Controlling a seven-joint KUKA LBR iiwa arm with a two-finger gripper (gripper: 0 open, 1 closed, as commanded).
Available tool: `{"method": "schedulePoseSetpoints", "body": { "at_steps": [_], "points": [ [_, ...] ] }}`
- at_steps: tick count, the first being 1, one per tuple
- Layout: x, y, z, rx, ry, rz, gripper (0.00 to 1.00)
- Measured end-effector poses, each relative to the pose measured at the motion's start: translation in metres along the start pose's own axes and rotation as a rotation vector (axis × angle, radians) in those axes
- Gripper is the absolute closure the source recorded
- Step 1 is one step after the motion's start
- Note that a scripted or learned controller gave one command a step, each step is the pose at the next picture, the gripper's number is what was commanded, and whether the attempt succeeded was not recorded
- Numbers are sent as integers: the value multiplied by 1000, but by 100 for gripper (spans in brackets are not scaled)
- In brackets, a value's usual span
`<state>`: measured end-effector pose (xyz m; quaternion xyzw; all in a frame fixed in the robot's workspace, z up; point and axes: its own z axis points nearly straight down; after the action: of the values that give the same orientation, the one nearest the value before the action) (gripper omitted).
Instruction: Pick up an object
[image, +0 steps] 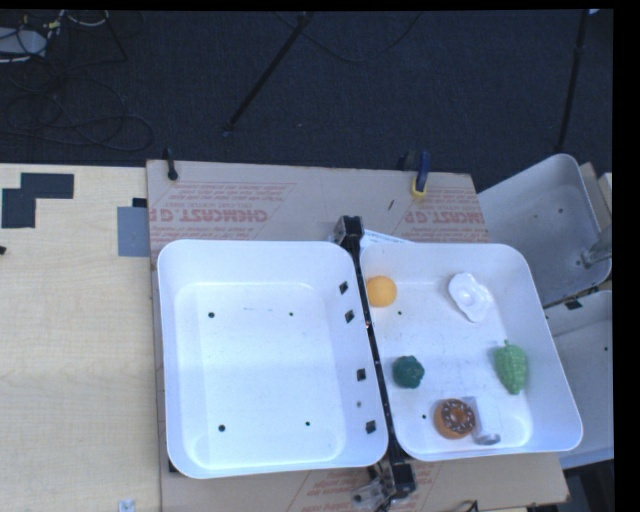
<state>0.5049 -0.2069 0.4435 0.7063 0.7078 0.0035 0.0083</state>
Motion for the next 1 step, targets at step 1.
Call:
{"method": "schedulePoseSetpoints", "body": {
  "at_steps": [1],
  "points": [
    [66, -28, -85, 7, 6, -5, 0]
  ]
}}
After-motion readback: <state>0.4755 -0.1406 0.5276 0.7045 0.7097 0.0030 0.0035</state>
